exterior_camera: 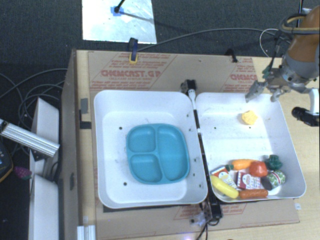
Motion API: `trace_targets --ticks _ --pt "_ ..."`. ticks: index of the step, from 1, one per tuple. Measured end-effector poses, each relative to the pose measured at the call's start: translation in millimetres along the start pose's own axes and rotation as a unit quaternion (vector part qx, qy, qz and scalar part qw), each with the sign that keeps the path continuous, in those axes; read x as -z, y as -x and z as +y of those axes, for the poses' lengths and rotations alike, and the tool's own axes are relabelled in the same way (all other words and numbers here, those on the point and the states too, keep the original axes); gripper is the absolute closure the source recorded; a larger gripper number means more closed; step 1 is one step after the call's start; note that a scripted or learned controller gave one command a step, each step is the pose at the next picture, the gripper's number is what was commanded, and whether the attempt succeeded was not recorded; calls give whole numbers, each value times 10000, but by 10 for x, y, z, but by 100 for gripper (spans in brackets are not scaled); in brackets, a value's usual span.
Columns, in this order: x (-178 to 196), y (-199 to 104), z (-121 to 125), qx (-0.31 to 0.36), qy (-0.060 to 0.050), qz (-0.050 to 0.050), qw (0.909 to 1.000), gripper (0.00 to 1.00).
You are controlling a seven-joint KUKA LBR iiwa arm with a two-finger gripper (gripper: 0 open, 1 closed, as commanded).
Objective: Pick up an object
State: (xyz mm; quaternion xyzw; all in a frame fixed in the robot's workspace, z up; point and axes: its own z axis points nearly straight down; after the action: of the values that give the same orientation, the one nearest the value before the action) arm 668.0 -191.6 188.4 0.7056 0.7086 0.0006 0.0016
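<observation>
While arm hangs over right bin (287, 134) far corner | end effector (263, 91) fingers apart, nothing btwn.

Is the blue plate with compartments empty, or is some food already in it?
Empty. The blue plate in the left bin shows bare compartments; the toy food lies in the right bin.

**Red print on the board under the bins**

The brown board (165, 66) beneath the two white bins carries repeated red lettering. Behind the left bin (107, 134) it reads "CHEMCAST GP", the clearest instance. Partial repeats of the same print show at the board's back right corner and along its front edge, too broken to read fully.
</observation>
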Motion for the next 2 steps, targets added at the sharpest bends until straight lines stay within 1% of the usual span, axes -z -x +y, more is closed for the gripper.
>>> trace_targets --ticks 2 --pt "0 0 0 0 0 0 10000 0"
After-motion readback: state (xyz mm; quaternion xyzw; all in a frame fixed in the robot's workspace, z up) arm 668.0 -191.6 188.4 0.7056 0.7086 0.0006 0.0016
